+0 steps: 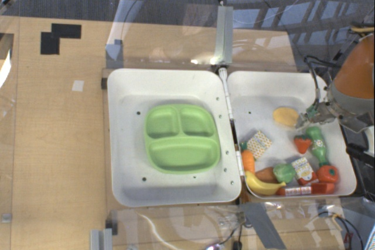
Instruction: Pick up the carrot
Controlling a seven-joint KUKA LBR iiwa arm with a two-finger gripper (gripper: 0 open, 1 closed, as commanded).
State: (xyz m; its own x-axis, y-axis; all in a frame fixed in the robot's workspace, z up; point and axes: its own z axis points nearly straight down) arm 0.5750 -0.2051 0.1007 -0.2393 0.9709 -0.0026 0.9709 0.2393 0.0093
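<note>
Just carrot [248, 160] vs left bin wall [233, 126]

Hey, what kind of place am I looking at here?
Probably a robotics lab bench for pick-and-place trials: two white bins, toy food such as a carrot and banana, and a robot arm.

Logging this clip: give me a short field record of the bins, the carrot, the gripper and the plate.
left bin: holds a green divided plate
right bin: holds the toy foods
carrot: by the bin's left wall, above the banana
gripper: over the right bin's right side, beside the yellow chip, apart from the carrot
carrot status: lying in the bin, not picked up
</note>
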